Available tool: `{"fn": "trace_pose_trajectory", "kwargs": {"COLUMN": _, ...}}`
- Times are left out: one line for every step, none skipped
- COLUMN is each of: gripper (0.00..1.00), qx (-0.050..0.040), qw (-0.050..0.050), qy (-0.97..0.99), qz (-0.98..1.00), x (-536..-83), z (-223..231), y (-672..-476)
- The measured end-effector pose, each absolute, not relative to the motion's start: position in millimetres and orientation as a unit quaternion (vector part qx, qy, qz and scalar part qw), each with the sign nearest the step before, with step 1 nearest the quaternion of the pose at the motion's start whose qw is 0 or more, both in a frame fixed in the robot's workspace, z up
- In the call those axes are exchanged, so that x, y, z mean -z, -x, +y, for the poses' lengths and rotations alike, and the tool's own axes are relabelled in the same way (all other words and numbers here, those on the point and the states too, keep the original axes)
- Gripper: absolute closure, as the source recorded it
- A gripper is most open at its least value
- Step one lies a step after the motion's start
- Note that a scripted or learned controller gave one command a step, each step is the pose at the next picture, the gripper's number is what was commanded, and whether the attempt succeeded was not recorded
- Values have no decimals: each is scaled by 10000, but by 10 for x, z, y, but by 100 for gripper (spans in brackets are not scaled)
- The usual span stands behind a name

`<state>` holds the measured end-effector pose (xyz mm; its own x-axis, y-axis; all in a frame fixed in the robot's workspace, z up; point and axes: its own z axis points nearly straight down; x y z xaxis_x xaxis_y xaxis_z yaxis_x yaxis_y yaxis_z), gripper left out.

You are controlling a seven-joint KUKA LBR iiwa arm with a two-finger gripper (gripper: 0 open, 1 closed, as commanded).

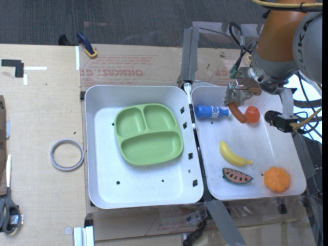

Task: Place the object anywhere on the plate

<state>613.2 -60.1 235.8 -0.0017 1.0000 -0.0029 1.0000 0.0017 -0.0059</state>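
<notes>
A pale wooden bench [41, 117] under dark flooring is seen from above, carrying a roll of tape [66, 154] near its left edge and scissors [9, 209] at its lower left corner. At centre, the left bin [97, 178] holds a green divided plate [148, 134], lying flat in the bin's middle with nothing on it.

In the right bin [215, 186], a blue bottle [211, 112] lies by the upper left wall, a banana [233, 155] and a watermelon slice [237, 176] sit toward the lower edge, and an orange fruit [277, 179] rests in the lower right corner.

The gripper [237, 97] is poised over the bin's upper edge, at a reddish sausage [238, 113] beside a tomato [252, 115]. How wide the fingers stand, and whether the sausage is actually pinched, cannot be told.

A slip is judged likely: a round, slanting sausage may roll free, or the tomato and bottle may be nudged, or the bins' shared wall clipped during transfer.
</notes>
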Motion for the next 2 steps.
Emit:
{"fn": "trace_pose_trajectory", "kwargs": {"gripper": 100, "qx": -32, "qw": 19, "qy": 7076, "qz": -7066, "x": -1872, "z": 143, "y": -5768}}
{"fn": "trace_pose_trajectory", "kwargs": {"gripper": 100, "qx": -32, "qw": 13, "qy": 7078, "qz": -7064, "x": -1872, "z": 961, "y": -5991}}
